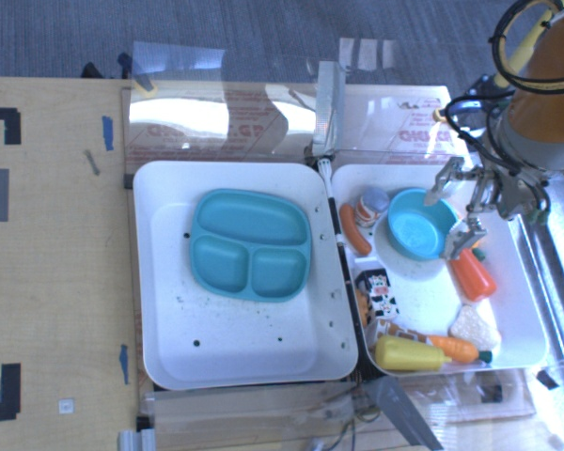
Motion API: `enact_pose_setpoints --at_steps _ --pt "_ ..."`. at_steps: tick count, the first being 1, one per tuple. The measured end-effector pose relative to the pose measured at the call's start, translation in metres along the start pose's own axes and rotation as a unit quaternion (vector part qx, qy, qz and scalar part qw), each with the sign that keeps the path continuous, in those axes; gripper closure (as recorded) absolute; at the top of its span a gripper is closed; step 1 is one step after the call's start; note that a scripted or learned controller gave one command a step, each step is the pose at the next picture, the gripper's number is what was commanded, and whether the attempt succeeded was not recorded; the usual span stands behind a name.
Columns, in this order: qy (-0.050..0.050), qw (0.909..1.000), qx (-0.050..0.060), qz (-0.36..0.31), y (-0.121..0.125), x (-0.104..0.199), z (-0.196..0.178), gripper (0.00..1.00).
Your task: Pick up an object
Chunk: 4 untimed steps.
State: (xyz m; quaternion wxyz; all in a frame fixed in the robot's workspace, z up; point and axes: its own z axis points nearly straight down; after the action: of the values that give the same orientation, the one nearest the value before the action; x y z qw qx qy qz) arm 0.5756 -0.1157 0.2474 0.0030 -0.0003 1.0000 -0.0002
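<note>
Over the right bin [531,280]: pincer [451,209], fingers spread apart, nothing between them, poised at blue bowl [419,225]. Beside bowl: orange pepper [472,274], hot dog [354,230], carrot [451,349], yellow piece [409,353]. Left bin [160,280]: blue divided plate [250,244].

Landmark: blue bowl [419,230] in the right bin [526,252].
Over the bowl's right rim: the tool [459,205] hangs here with fingers spread, its arm filling the bin's upper right corner.
Left of the bowl: a small cup [368,205] and a sausage [353,229] crowd the gap to the divider.
Below the bowl: a bare white patch of floor, bounded by the cow-print piece [377,294] on its left.
Right and below: an orange carrot [472,272] lies just beside the bowl; a white piece [475,327] sits near the bin's wall.
Far below: a yellow banana [406,353] and a second carrot [451,349] block the near wall.
Far left: the left bin [160,252] has open floor around its blue tray [250,244].
</note>
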Motion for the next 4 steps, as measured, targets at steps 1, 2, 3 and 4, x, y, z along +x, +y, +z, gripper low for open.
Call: enact_pose_setpoints --at_steps 1,2,3,4 --pt "0.006 0.999 -0.002 -0.044 0.023 -0.015 0.104 0.0" --pt "-0.004 0.9987 0.001 -0.05 0.009 -0.053 0.158 0.0" --pt "-0.002 0.9976 0.001 0.07 -0.026 0.014 0.158 0.0" --pt "-0.002 0.9838 0.002 0.179 0.015 -0.015 0.158 0.0"
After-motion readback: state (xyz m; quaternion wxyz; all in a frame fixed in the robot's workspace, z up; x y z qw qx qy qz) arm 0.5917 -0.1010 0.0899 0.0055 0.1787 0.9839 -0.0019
